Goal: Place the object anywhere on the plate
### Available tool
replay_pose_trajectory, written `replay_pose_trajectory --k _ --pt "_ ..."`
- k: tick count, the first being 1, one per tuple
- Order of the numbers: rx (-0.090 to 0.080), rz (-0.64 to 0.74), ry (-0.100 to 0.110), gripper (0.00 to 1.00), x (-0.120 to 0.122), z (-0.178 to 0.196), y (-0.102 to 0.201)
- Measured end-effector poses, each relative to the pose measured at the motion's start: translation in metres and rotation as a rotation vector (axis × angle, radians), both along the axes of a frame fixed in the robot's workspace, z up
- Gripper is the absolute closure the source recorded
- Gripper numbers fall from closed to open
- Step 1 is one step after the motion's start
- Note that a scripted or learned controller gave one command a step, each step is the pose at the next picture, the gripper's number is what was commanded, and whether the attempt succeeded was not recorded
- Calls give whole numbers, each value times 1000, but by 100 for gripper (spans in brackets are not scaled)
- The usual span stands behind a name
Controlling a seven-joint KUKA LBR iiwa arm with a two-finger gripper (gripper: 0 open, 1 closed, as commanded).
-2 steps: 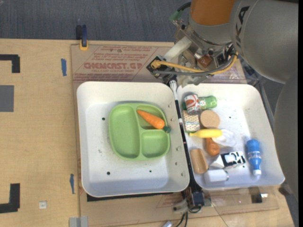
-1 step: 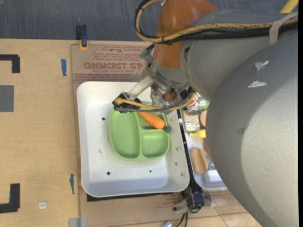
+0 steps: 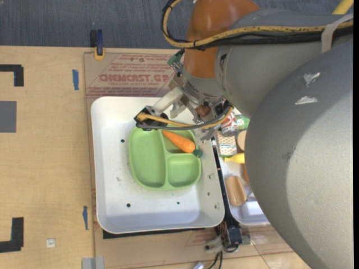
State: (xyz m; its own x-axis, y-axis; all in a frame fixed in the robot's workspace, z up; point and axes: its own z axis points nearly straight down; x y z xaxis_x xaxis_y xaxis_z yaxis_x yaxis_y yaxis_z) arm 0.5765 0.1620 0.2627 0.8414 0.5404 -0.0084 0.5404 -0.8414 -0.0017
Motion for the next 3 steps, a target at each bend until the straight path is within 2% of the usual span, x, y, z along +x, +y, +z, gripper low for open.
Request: replay_pose_trajectory --k 1,2,3 --pt "2 -139 -14 0 -26 104 -15" --pt "-4 -362 -12 0 -36 154 -3" --pt "-10 -370 1 0 -23 90 -9"
